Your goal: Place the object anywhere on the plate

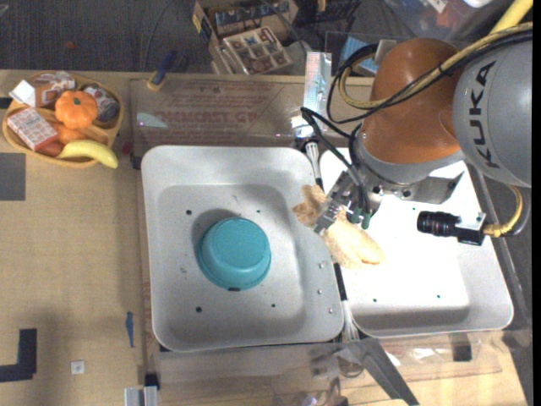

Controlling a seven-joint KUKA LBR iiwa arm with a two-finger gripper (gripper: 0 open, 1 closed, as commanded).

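Jaws [338,214] are seen closed on a tan object [351,242] over the seam between the bins; it should be carried left, then lowered gently onto the teal plate [235,253].

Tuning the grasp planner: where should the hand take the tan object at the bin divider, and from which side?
Judging from its pose, grip the tan object across its narrow width near the middle, coming from above. It lies flat and elongated, slanting across the divider between the left bin and right bin, so the long sides look most reachable.
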